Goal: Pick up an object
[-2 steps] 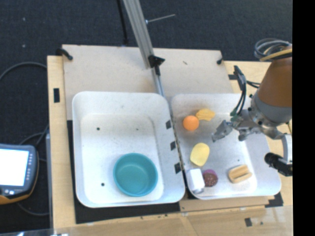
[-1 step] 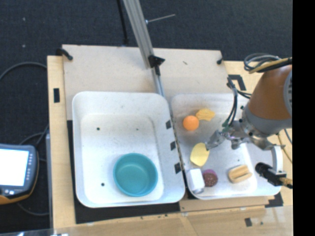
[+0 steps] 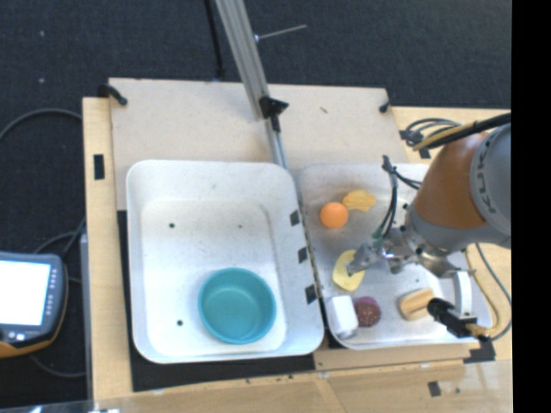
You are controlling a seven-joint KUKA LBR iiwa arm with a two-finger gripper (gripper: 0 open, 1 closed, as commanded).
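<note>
Objects for picking lie in the right bin [image 3: 312, 188], seen from the overhead camera. An orange ball [image 3: 334, 215] sits toward 10 o'clock of that bin, and a yellow chip-like piece [image 3: 360, 200] lies just beside it at its 2 o'clock. A second yellow piece [image 3: 347, 271] rests near the bin's middle, at 6 o'clock from the ball. Along the bin's front edge lie a white block [image 3: 343, 314], a dark red ball [image 3: 368, 311] touching or nearly touching it at 3 o'clock, and a tan cylinder [image 3: 417, 303] further toward 3 o'clock. The gripper [image 3: 372, 256] hangs over the bin's middle, just at 2 o'clock of the second yellow piece; whether it is parted or closed I cannot tell. The left bin [image 3: 146, 188] holds a teal bowl [image 3: 238, 305] at its 5 o'clock.
</note>
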